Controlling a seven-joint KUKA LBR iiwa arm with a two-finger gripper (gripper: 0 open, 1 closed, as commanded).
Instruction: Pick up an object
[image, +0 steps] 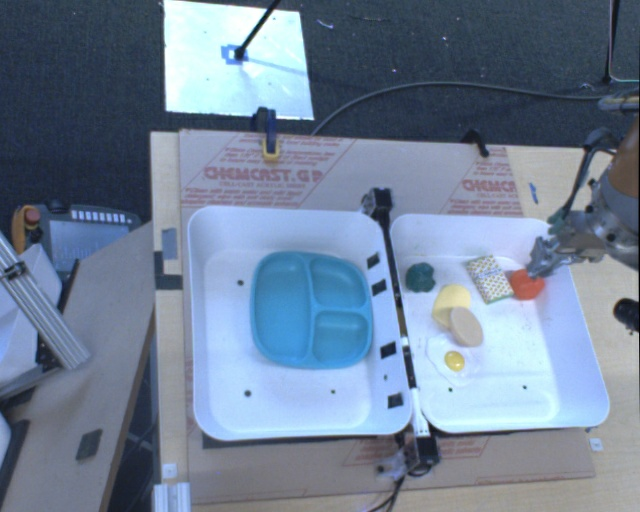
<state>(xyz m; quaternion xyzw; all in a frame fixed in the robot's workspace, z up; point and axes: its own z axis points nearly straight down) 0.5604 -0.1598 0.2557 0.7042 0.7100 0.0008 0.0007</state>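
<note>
The arm (612, 195) reaches in over the right-hand bin (575, 400), and its jaws (541, 260) hang low at that bin's far right side, directly over an orange-red toy piece (528, 286); whether they are spread or pressed together cannot be told, since the wrist hides them, and nothing is visibly pinched between them. The orange-red piece lies just below the jaws on the bin floor, touching or nearly touching the tips; just to the left of the jaws rests a small patterned yellow-green packet (489, 277); farther left of them sits a dark green lump (419, 277); below and to the left of the jaws lie a yellow cup-like piece (450, 299) and a tan oval piece (466, 327), the two touching; lower still lies a toy fried egg (452, 360). Well to the left of the jaws, in the left-hand bin (215, 400), lies a blue divided plate (310, 308); both bins stand on the surface (340, 165).
</note>
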